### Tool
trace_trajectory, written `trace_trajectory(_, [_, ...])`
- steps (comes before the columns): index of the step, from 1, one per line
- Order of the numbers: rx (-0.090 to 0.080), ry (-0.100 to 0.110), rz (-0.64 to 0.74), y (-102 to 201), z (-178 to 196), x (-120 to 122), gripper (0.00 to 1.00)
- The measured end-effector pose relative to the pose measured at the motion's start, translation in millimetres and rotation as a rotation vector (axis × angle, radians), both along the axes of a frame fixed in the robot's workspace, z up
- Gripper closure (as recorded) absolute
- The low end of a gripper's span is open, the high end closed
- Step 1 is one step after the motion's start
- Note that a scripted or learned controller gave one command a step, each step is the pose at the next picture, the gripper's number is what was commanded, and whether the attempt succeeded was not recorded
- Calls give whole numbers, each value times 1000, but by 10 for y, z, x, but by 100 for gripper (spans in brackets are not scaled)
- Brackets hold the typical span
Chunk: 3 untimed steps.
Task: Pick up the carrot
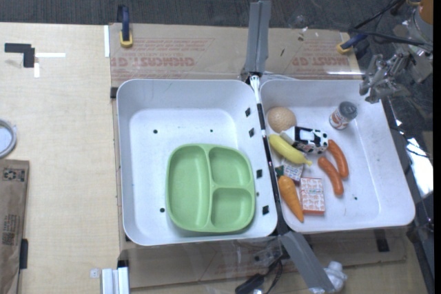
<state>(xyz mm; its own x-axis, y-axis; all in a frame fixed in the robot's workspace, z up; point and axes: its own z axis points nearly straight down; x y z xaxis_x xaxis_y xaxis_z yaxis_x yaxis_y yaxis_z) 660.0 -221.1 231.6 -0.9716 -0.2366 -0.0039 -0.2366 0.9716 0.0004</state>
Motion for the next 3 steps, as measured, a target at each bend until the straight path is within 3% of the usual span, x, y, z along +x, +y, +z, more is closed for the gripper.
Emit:
trace_trajectory(1, [1,-8,-4,3,107,17,100])
trace_trajectory(2, [-4,-25,-157,68,-905,67,100])
trace_trajectory(3, [-4,-33,-158,71,-791,86,100])
